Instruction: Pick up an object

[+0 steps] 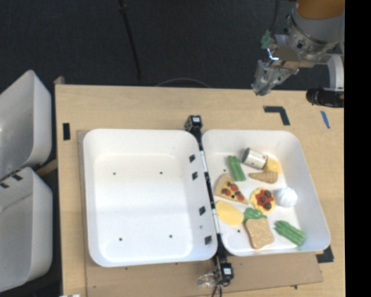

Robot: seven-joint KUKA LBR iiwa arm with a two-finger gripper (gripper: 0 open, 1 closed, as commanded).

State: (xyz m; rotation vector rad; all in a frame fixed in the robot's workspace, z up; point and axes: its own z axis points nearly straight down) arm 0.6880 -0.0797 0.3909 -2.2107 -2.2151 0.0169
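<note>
One hand (pixel 268 78) hangs high at the far right, above the worktop (pixel 145 104), too blurry for me to tell how it is set. Toy food sits piled in the right bin (pixel 301 151), handy to pick from: a green bean (pixel 235 168), pizza slice (pixel 229 189), toast (pixel 259 232). Top of arm (pixel 316 17) is cut off.

Arm (pixel 316 23) cut off by top edge above the right bin (pixel 301 156); hand (pixel 268 78) blurred, finger state unreadable; surface (pixel 145 104) front edge cropped.
</note>
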